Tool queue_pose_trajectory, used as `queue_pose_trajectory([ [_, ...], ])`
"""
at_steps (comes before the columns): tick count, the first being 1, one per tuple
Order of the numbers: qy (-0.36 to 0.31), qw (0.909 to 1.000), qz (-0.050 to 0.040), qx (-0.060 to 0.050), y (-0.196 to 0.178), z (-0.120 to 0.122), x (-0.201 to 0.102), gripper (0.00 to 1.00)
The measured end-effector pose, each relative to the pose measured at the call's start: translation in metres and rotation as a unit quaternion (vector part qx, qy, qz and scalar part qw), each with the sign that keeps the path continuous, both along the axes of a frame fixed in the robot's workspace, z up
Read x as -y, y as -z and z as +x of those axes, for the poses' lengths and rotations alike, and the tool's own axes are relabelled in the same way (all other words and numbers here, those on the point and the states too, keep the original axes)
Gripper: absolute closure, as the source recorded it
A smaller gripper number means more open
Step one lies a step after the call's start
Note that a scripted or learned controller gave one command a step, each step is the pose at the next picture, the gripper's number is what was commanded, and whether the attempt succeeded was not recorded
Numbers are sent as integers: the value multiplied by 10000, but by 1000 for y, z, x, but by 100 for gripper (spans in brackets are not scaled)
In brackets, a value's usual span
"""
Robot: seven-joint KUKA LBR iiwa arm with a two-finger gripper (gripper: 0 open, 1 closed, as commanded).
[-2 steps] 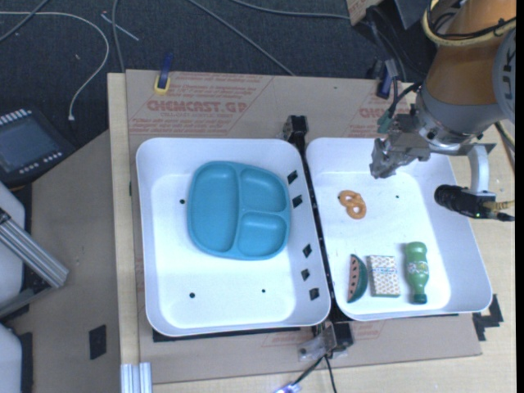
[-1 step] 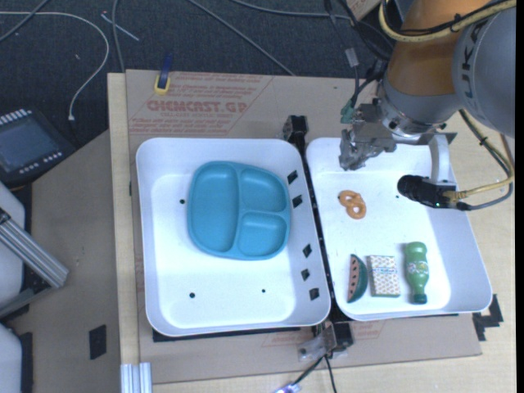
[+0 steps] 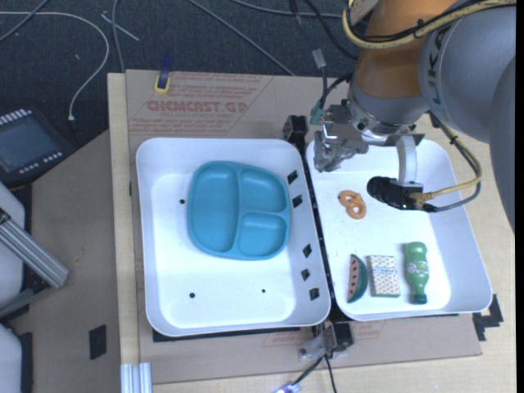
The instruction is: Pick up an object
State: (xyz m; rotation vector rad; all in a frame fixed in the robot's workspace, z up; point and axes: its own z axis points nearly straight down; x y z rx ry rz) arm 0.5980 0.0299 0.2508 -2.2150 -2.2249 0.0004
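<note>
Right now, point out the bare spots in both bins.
Left bin: a bare strip runs below the blue plate, toward the near rim. Right bin: bare floor between the pretzel and the watermelon slice. Crowded: near edge, and under the hand.

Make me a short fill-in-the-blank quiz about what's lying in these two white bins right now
1. The blue divided plate lies in the ____ bin of the camera view.
2. The pretzel lies in the same bin as the watermelon slice and the ____ bottle.
3. Between the watermelon slice and the bottle lies a speckled ____.
4. The gripper hangs over the right bin's ____ corner.

Missing words: left; green; sponge; far left
</note>
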Motion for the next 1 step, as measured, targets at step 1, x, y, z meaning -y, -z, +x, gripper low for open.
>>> queue_pose_trajectory([
  [1,-11,10000,8,12,6,9,-62,100],
])
